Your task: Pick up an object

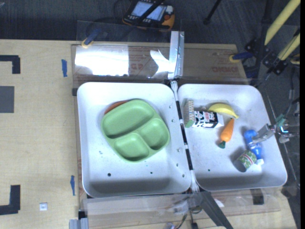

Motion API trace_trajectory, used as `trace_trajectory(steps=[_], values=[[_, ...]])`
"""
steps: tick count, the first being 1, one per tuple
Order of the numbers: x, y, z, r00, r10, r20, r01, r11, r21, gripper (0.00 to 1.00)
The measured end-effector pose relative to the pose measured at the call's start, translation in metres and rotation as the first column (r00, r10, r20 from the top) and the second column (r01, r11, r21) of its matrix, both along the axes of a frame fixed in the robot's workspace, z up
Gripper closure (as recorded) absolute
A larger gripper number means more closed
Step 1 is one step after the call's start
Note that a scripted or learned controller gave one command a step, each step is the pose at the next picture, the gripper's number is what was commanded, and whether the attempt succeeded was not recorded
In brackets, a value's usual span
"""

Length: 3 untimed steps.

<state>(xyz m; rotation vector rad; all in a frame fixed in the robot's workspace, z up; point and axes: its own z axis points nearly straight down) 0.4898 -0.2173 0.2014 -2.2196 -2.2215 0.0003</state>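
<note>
The small orange plastic toy carrot point(227, 130), lying right of centre in the right white bin point(267, 173) below the yellow toy banana point(223, 109), looks to us light, stiff and slippery, best pinched across its thick middle; the claw point(267, 132) hovers near the frame's right edge, its state beyond our telling.

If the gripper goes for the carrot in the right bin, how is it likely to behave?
The carrot tapers toward one end, so fingers may slide toward the thin tip. Its rounded body would probably roll if nudged sideways. It looks like a small toy, likely light and stiff; the banana close above it might get bumped.
</note>
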Motion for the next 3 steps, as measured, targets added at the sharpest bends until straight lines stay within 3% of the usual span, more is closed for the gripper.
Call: trace_trajectory(steps=[1,2,3], values=[[0.055,0.066,-0.058,0.995,0.102,0.0,-0.102,0.995,0.001,0.0],[0.087,0.071,-0.115,0.995,0.097,0.005,-0.097,0.995,-0.002,0.0],[0.044,0.075,-0.109,0.999,-0.036,-0.002,0.036,0.999,0.001,0.0]])
